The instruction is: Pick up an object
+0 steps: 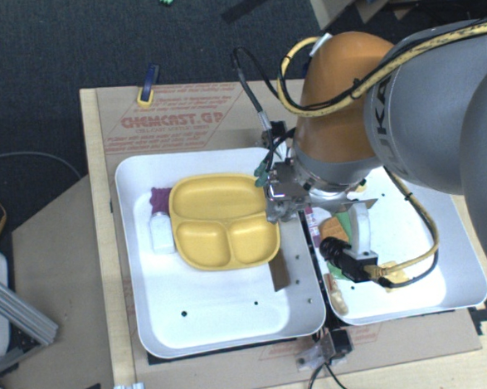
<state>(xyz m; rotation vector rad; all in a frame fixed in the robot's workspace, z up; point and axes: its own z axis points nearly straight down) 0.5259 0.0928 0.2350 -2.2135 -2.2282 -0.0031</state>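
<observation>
Left bin (151, 304): one, shallow, white, rounded corners. Contained within: one magenta object (160, 199) and one small white object (161, 233), both set against the left edge of one yellow divided tray (223, 219), smooth plastic, three compartments. Gripper (282, 202): one, positioned at the tray's right rim, above the divider between bins; opening and grasp cannot be told. Right bin (449, 283): one, white, with one orange object (337, 225) partly hidden beneath the arm.
</observation>
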